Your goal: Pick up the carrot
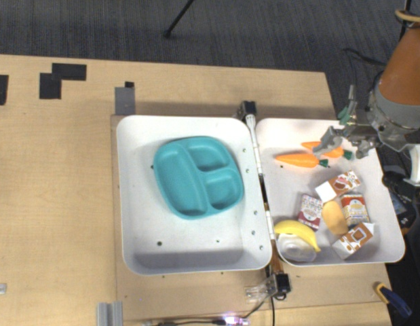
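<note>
A carrot (296,159) lies at about eleven o'clock in the right bin (393,246), not yet lifted. The gripper (345,143) hovers just beside it at three o'clock, over a second orange piece (311,145). Whether the fingers are wide or narrow, I cannot tell; they blur together. Snack packets (342,209) and a banana (298,233) lie nearby.

A pale wooden counter (53,195) is carrying two shallow white bins, sitting side by side and touching. The left bin (138,250) is lying near the counter's middle; the right bin (389,246) is reaching its right edge. Black patches (60,80) are showing toward the counter's far left corner.
</note>
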You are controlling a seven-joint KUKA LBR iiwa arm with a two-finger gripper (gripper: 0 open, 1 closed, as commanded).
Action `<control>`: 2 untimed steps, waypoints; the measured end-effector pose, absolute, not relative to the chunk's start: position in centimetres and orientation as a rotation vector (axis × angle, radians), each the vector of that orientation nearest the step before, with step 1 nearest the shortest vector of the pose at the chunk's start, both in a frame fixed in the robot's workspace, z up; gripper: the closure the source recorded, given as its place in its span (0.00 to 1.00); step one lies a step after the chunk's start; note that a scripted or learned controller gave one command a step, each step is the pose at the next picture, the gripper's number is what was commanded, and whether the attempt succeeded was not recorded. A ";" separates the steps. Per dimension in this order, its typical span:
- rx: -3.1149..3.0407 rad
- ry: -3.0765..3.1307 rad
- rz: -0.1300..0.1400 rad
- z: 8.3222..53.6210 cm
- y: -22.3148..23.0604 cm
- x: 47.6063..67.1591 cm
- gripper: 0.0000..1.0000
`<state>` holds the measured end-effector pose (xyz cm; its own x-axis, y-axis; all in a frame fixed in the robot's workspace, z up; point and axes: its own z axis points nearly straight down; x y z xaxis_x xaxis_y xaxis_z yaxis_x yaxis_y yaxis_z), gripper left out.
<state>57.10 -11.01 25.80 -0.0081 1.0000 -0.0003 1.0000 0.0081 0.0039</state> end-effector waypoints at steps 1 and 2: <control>2.345 2.093 -0.001 17.9 -15.0 62.4 0.00; 2.468 1.940 0.005 8.5 -16.5 66.1 0.00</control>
<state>66.06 -16.52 8.52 0.2359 0.9718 0.0008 0.9718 -0.2359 0.0037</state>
